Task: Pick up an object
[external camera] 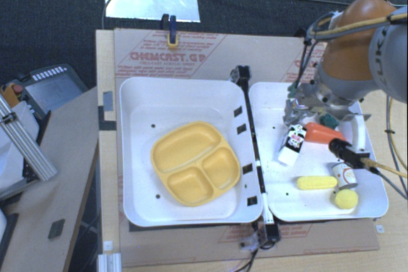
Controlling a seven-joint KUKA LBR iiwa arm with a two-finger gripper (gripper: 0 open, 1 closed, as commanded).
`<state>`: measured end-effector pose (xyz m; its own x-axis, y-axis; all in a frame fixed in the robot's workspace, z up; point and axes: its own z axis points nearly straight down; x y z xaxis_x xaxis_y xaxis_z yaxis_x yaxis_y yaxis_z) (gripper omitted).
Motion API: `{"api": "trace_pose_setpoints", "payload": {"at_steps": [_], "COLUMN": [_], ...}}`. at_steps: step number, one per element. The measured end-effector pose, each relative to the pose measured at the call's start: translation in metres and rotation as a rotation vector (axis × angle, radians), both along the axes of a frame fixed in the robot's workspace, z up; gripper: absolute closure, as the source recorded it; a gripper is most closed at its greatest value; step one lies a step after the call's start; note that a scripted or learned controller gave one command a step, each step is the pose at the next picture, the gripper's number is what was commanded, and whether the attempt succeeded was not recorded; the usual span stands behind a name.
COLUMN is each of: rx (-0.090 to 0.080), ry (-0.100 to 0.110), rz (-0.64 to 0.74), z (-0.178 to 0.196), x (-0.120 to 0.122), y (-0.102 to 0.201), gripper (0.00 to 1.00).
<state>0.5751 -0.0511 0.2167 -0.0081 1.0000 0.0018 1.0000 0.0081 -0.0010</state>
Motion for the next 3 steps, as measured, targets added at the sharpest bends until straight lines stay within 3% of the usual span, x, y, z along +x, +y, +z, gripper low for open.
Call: {"api": "trace_pose_setpoints", "payload": {"at_steps": [2, 3], "rx": [0.001, 0.001], "ry": [-0.001, -0.003], "rz": [0.003, 0.002], "z": [-0.006, 0.007], "x": [-0.028, -0.036], "y": [0.114, 0.162], "gripper": [1.00, 1.00]}}
